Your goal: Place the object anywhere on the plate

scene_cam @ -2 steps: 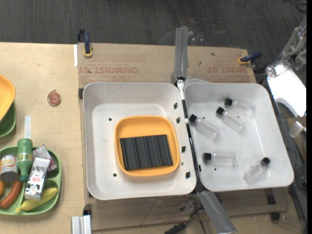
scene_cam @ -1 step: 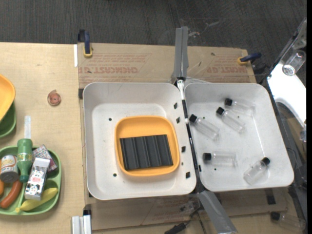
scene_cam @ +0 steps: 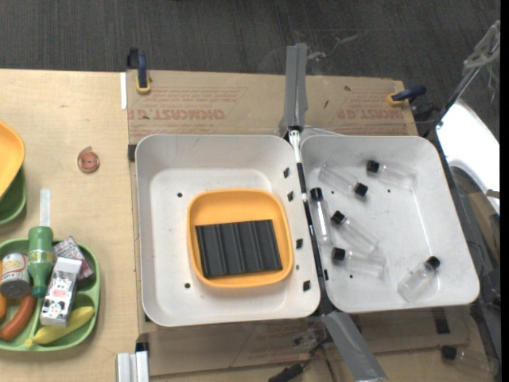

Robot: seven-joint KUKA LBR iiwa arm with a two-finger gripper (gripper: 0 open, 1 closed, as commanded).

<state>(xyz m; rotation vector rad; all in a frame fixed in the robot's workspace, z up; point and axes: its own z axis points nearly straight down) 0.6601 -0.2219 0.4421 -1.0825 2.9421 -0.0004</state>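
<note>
An orange plate (scene_cam: 238,204) with rounded corners lies in the middle of the left white bin (scene_cam: 159,213). A dark grey ridged slab (scene_cam: 238,247) lies flat on the plate and covers most of its floor. In the right white bin (scene_cam: 449,221) several clear vials with black caps are scattered. One vial (scene_cam: 319,213) lies along the bin's left wall and another vial (scene_cam: 417,278) sits near the front right corner.
On the wooden bench to the left stand a green tray of toy food (scene_cam: 48,301) and a yellow bowl (scene_cam: 9,161). A small pink disc (scene_cam: 88,161) lies nearby. Clamps (scene_cam: 140,74) hold the cardboard sheet (scene_cam: 238,106) behind the bins.
</note>
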